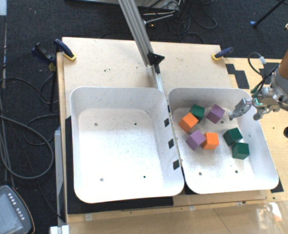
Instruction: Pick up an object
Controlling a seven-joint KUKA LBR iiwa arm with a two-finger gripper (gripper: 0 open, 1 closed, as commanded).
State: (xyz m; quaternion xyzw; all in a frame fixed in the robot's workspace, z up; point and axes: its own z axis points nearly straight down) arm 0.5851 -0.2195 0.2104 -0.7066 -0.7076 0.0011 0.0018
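The right bin (260, 179) holds several small cubes. Two are orange (188, 121) (211, 140), two purple (215, 113) (196, 139), and three green (198, 111) (232, 135) (240, 150). My gripper (250, 109) hangs at the bin's upper right edge, just right of the upper purple cube. Its fingers (240, 108) stand open with nothing between them. No cube touches the gripper.
The left bin (85, 179) sits beside the right one on the tan bench. A slanted metal pole (136, 26) runs down to the gap between the bins. Clamps (63, 48) (222, 53) hold the bench's far corners.
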